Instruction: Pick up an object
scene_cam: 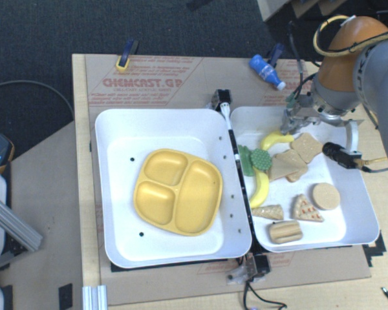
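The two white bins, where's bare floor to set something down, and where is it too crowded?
Left bin: a bare band all round the yellow tray, widest along its far edge. Right bin: crowded with banana, pizza slice and other toy food; bare patches only at the near right corner and beside the pincer.

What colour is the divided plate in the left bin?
Yellow. The divided plate shows best in the camera view, lying in the left bin.

This is looking like a robot lab. A big grey robot arm with an orange band [355,57] is reaching over two shallow white plastic bins [110,173] sitting on a brown cardboard-covered bench [142,79], with black cables [26,86] trailing around.
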Motion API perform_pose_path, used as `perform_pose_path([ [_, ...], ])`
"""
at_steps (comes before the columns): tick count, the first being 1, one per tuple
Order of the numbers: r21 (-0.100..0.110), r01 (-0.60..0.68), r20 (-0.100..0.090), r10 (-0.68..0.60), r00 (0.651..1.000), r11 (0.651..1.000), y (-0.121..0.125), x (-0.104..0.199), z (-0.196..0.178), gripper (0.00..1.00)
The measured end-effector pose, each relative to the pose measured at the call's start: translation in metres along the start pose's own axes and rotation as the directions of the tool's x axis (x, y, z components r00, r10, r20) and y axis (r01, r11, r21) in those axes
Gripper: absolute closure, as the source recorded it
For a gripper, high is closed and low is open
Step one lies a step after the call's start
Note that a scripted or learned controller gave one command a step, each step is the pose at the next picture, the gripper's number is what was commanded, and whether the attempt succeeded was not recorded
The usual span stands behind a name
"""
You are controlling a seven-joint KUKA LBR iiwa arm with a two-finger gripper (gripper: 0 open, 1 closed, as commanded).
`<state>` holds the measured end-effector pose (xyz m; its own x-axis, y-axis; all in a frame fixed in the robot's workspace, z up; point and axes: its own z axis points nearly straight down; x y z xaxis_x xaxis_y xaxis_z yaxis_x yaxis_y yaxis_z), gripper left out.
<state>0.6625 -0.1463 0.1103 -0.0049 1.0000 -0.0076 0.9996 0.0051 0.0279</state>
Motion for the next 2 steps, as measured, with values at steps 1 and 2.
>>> perform_pose_path([
  [1, 0.021, -0.004, -0.006, 0.004, 1.0, 1.0, -0.006, 0.004, -0.053, 1.0],
  [2, 0.021, -0.004, -0.005, 0.004, 1.0, 1.0, -0.005, 0.005, -0.096, 1.0],
])
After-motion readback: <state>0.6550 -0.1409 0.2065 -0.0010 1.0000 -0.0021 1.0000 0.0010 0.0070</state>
